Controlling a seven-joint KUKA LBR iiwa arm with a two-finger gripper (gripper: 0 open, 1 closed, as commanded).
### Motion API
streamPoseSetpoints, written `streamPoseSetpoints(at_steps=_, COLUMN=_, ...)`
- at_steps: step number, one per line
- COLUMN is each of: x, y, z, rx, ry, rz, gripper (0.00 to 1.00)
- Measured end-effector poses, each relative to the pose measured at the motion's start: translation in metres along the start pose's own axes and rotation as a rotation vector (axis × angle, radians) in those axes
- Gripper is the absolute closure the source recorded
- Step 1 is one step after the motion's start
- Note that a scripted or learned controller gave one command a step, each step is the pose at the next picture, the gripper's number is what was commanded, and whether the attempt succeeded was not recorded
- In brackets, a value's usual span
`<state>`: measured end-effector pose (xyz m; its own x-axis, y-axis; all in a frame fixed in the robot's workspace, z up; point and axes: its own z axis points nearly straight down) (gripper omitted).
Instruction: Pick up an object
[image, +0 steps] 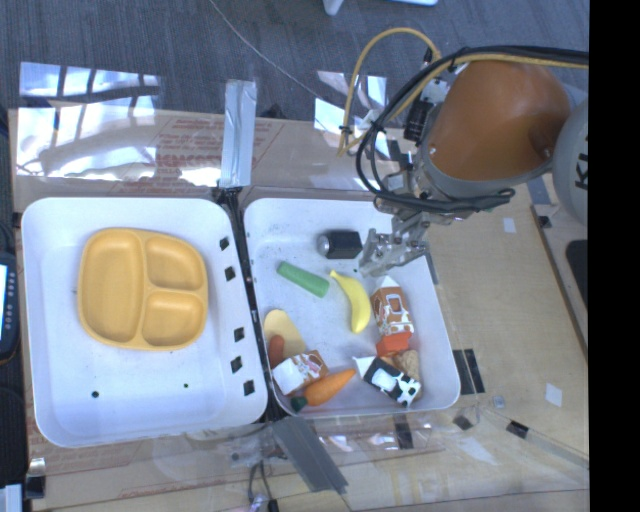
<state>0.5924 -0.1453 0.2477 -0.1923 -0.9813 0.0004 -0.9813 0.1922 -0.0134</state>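
Arm's orange wrist (498, 120) covers the right bin's (448, 330) top-right corner. Left bin (60, 400) holds a yellow divided plate (143, 288). Gripper (385, 252) sits low over the right bin's upper part; fingers are small, dark against cables, can't tell whether they're spread or closed, nothing seen between them. Banana (353, 300): just below the gripper, mid-bin, long axis near vertical, tilted top-left to bottom-right. Green stick (303, 279): left of the banana, pointing diagonally down to the right. Dark cylinder (340, 243): lying horizontal, just left of the gripper. Carrot (330, 387): near the bottom edge, tip up-right. Bottom clutter overlaps, items hard to separate.
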Motion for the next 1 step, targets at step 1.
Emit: streamPoseSetpoints(at_steps=1, x=0.0431, y=0.0180, z=0.1140, rx=-0.024, ry=-0.004, rz=-0.186, gripper=1.00)
